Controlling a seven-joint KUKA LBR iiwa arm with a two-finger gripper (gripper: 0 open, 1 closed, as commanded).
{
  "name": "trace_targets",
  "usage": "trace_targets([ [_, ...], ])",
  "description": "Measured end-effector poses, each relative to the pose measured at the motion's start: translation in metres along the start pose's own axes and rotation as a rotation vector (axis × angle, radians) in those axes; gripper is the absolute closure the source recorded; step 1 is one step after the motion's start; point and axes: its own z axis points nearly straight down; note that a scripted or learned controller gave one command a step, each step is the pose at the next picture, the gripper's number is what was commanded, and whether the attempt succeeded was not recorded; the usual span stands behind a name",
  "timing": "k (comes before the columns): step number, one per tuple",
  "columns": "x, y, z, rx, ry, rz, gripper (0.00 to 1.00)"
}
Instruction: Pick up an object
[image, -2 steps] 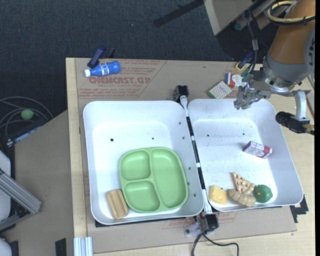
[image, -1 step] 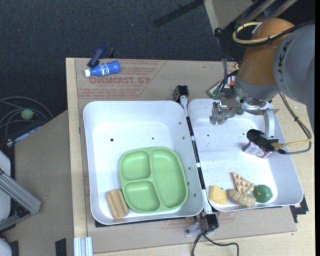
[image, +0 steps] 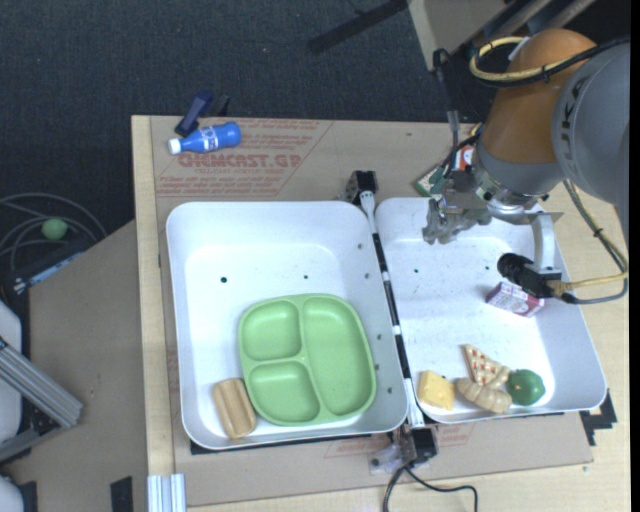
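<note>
Counter (image: 300, 160), right bin (image: 450, 310): pink packet (image: 515, 298) lies at four o'clock from my pincer (image: 440, 228); whether it is spread, I cannot tell.

Fixed high camera, slanting down on bench (image: 320, 160)

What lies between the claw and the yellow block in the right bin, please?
Nothing: the camera view shows bare bin floor from the claw to the yellow block.
</note>
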Motion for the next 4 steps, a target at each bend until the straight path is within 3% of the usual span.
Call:
trace_targets([
  [4, 0.010, 0.003, -0.045, -0.004, 0.000, -0.001, 1.00],
])
